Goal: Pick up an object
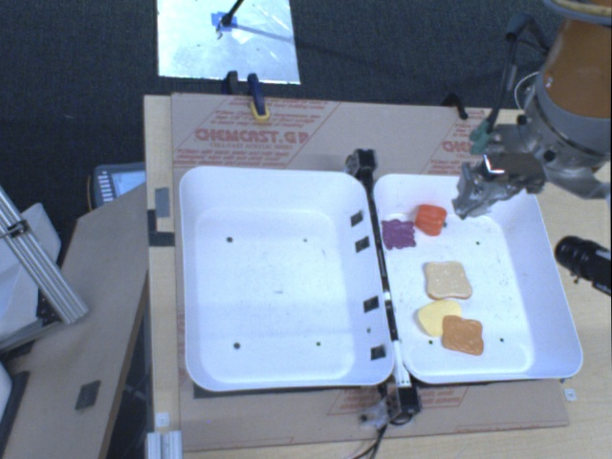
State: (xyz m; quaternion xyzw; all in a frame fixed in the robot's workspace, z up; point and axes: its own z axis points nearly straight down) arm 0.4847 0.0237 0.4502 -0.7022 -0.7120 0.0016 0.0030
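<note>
The right bin (535, 285) holds several small food-like pieces. An orange-red piece (430, 219) lies near its far left, with a purple piece (398, 233) just left of it. A tan bread slice (447, 280) sits mid-bin. Below it lie a yellow piece (436, 317) and an orange-brown toast piece (463, 335), touching. My gripper (469, 204) hangs over the far part of the right bin, just right of the orange-red piece and apart from it. Nothing shows between its fingers.
The left bin (277, 275) stands beside the right one, joined by a black hinge strip (375, 256). A cardboard sheet (287, 132) lies under both bins. A yellow-handled clamp (258, 98) sits at the cardboard's far edge. A shiny square plate (228, 27) lies beyond.
</note>
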